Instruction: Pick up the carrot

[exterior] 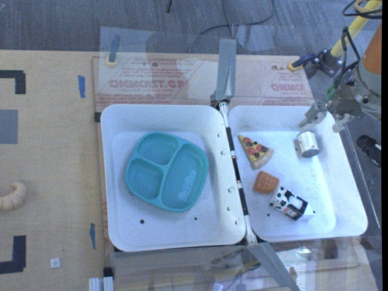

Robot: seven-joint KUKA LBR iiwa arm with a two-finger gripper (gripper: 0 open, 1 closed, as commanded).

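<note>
Plainly, a wrong-object grab is the main danger for this carrot pick.
The hand (pixel 324 117) hangs over the right bin's (pixel 348 226) far corner, just above the silver can (pixel 307 144); released or clenched, I cannot tell. A straight descent would likely meet the can. The stubby orange carrot (pixel 265 182) lies mid-bin, close between pizza slice (pixel 256 151) and milk carton (pixel 291 204). The left bin (pixel 115 223) holds a teal divided plate (pixel 167 171).
</note>
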